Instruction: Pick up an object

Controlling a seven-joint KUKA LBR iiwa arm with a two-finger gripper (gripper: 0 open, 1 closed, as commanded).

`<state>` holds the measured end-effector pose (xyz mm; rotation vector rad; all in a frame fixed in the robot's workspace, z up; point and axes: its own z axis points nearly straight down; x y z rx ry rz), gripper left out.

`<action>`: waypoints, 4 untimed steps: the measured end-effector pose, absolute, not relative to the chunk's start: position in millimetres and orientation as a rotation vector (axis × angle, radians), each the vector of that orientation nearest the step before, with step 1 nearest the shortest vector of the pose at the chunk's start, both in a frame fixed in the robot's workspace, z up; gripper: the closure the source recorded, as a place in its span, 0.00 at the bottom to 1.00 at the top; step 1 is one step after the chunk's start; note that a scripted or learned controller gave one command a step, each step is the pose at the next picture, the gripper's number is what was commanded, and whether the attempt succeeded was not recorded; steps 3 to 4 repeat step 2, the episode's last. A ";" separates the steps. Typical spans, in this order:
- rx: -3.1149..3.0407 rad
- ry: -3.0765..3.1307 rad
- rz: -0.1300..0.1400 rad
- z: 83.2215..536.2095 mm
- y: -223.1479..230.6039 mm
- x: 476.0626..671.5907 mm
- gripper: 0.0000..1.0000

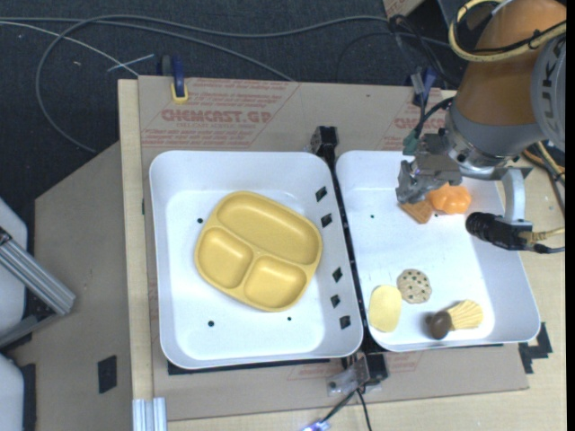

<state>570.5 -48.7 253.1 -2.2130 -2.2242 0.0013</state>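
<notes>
Two white bins on bench; left bin (pixel 171 241) held a yellow divided plate (pixel 259 250), three compartments, sitting roughly mid-bin. Right bin (pixel 503 277) held the small stuff: orange object (pixel 442 201) near the far side, w/ an orange-brown wedge-like part at its near-left end; chocolate-chip cookie (pixel 413 285), pale yellow oval piece (pixel 385 308), and a ridged yellow shell-shaped piece w/ a brown end (pixel 454 318) grouped toward the near edge, well apart from the orange one. Arm came in from right, gripper (pixel 416 187) low over the far part of right bin, just beside or touching the orange object on its left. Couldn't tell if open or clenched, or whether anything was held; wrist housing blocked the tip from this angle. Likely target, by position: the orange object. Judged it to be toy food, prob. light molded plastic, stiff, smooth, so somewhat slippery; not fragile. Rounded body would tend to squirt out of a two-point pinch; best hold prob. across its narrow width at mid-body, not on the tapered end. Low profile on bin floor meant tips would need to go nearly to the surface. Light wt. also meant a glancing touch could shove it toward the bin wall. Lift not yet evident.
</notes>
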 end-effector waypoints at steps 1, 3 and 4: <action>-2.211 -2.225 0.001 237.2 6.7 574.1 1.00; -2.213 -2.228 -0.003 239.6 68.0 574.7 1.00; -2.213 -2.228 -0.003 239.6 68.0 574.7 1.00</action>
